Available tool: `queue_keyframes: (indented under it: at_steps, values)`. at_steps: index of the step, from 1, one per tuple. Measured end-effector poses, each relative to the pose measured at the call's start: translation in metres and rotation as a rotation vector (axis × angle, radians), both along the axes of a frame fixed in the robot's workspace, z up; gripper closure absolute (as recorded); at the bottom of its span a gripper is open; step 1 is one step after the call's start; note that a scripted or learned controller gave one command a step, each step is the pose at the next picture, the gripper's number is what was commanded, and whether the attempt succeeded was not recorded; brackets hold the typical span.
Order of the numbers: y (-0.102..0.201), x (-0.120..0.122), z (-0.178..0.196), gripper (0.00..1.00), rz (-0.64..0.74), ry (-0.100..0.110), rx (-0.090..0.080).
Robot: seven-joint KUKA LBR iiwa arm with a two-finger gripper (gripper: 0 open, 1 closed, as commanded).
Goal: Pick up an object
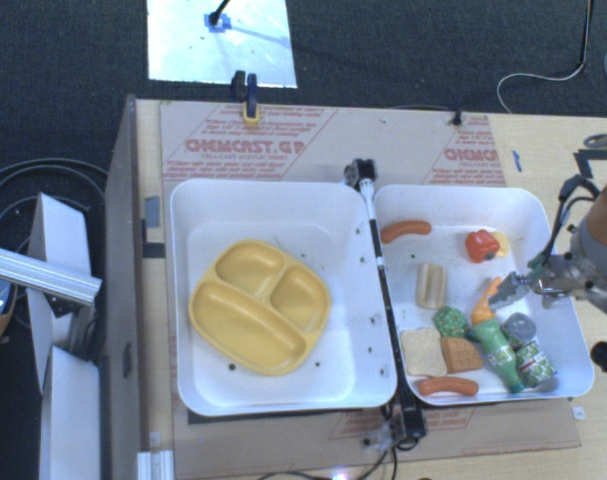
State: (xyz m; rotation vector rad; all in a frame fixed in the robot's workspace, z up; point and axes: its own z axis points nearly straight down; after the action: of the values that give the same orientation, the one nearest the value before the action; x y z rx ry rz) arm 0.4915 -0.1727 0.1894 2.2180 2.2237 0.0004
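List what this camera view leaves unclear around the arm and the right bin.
- Claw: small and blurred in the camera view, so open or shut is not readable.
- Arm: cut off by the right edge.
- Orange piece: partly covered by the claw, identity unclear.
- Can: label too small to read.

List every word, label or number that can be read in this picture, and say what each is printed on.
"CHEMCAST GP": red print on the brown board behind the left bin, left panel.
Same red print on the board's right panel: partly cut off by the right bin, too blurred to read surely.
Green bottle and can in the right bin: labels too small to read.
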Motion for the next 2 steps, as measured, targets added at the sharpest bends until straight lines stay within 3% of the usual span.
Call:
queue_keyframes:
  at_steps: [1,2]
  values:
    - [0.019,0.076,-0.105,0.00,0.001,-0.001,0.000]
    - [0.011,0.123,-0.105,0.00,0.002,-0.003,-0.001]
